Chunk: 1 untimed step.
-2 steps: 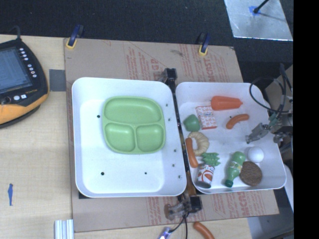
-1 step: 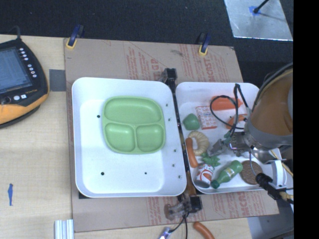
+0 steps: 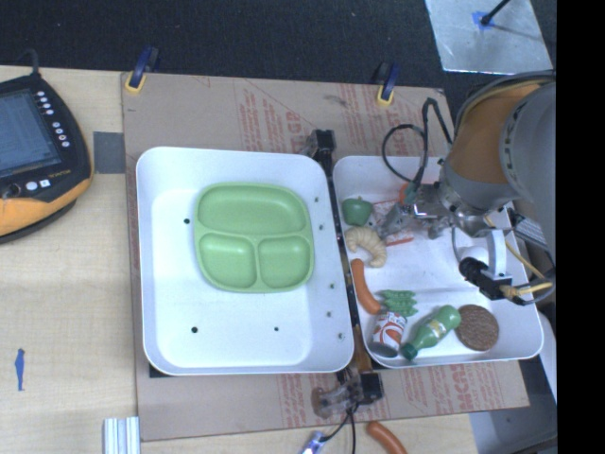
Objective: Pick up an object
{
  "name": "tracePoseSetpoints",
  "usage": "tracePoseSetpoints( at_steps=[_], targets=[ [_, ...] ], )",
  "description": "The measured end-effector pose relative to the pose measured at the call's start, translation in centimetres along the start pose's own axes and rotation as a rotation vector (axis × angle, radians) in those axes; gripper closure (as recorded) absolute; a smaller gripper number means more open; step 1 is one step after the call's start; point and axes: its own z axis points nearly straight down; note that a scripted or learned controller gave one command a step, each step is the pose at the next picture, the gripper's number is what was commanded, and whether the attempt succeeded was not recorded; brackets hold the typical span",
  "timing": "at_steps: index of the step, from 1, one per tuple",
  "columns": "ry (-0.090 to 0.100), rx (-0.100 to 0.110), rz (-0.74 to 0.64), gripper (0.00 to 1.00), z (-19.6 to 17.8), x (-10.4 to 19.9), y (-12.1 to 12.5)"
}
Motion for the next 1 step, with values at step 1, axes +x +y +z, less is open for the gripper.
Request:
tracePoseSetpoints(
  at_steps=[1],
  targets=[
    [0.0, 0.002, -0.004, 1.0, -1.01, -0.05, -0.02]
  ],
)
